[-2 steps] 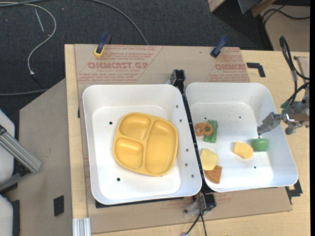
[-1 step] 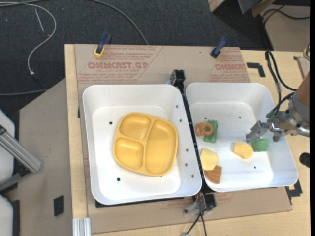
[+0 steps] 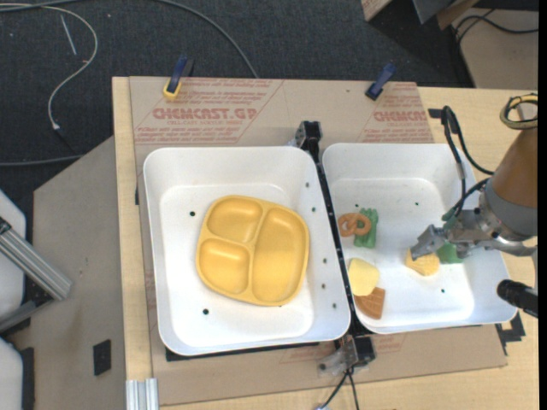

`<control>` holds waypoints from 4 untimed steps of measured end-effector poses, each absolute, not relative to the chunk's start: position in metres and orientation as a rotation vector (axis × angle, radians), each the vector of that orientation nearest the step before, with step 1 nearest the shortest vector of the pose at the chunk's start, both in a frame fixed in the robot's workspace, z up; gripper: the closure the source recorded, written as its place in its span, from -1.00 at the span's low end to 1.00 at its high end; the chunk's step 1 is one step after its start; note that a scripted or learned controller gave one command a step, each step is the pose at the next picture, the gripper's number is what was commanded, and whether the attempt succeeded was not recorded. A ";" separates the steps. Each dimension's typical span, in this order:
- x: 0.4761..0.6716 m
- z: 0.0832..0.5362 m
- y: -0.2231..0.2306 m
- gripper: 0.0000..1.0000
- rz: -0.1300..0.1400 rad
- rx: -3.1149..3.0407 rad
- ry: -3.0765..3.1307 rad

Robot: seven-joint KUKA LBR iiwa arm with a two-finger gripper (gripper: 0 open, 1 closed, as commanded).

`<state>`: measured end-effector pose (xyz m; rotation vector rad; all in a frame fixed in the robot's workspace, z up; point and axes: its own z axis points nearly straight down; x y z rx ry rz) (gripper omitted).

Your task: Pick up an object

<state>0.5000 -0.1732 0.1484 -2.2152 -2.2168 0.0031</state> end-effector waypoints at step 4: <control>0.498 0.214 -0.161 1.00 -0.006 -2.223 -2.228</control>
